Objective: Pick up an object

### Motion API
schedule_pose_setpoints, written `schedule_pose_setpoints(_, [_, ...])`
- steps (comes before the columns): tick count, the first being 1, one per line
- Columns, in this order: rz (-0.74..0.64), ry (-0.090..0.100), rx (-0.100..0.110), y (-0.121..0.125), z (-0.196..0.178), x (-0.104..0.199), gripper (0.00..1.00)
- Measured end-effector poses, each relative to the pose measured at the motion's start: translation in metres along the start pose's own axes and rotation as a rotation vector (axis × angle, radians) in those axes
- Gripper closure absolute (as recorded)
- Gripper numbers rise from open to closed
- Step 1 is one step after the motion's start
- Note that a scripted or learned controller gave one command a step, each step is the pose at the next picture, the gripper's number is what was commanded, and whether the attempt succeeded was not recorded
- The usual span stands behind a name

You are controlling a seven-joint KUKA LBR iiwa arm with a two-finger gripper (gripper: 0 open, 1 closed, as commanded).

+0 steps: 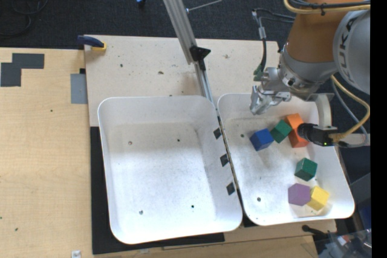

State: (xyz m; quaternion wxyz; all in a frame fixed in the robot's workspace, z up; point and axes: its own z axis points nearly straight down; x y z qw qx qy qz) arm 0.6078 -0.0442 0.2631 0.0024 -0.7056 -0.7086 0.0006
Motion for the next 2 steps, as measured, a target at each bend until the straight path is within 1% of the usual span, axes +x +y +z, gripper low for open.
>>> schedule_pose_setpoints(1, [0.000, 0.000, 0.000, -0.001, 0.006, 0.054, 1.00])
schedule_pose_setpoints(2, [0.000, 0.000, 0.001, -0.010, 0.012, 0.111, 1.00])
